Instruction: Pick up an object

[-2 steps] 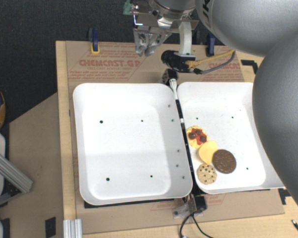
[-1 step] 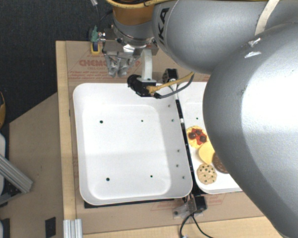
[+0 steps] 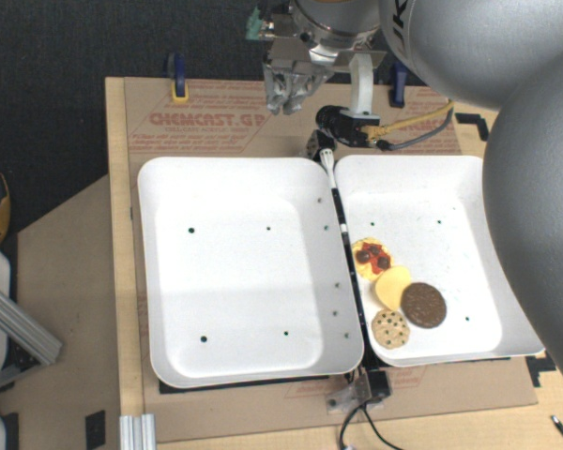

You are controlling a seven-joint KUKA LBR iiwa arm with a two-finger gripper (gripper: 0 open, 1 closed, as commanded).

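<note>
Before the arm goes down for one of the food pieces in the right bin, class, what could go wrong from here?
1. The four pieces, the jam pastry, yellow round, chocolate cookie and chip cookie, lie touching or overlapping, so a grasp may nudge neighbours or lift two.
2. They sit close to the right bin wall beside the left bin, so the descending gripper might strike that rim.

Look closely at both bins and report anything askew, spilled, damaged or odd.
Nothing looks spilled or damaged. The four items, a jam-topped pastry, a yellow disc, a brown cookie and a chocolate-chip cookie, sit crowded together near the right bin's inner wall. The gripper hangs beyond the bins' far edge.
</note>
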